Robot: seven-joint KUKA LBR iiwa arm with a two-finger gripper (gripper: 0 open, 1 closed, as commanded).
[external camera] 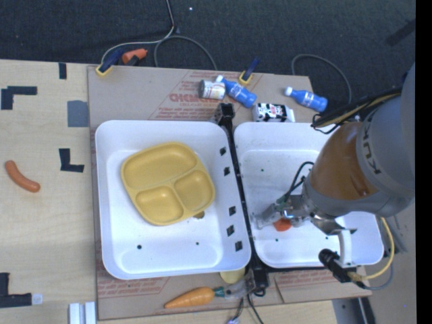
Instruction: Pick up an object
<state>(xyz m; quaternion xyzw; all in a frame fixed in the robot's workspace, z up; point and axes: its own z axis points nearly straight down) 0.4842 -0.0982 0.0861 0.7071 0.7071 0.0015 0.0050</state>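
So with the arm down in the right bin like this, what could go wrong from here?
1. The end effector sits low beside a small red object; it may nudge it aside rather than grasp it.
2. It is working near the divider wall of the right bin, so a scrape against it seems possible.
3. The arm's bulk hides much of that bin, so a failed grasp could go unnoticed.

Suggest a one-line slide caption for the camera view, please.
The gripper reaches low into the right bin near a small red object; a yellow divided plate lies in the left bin.
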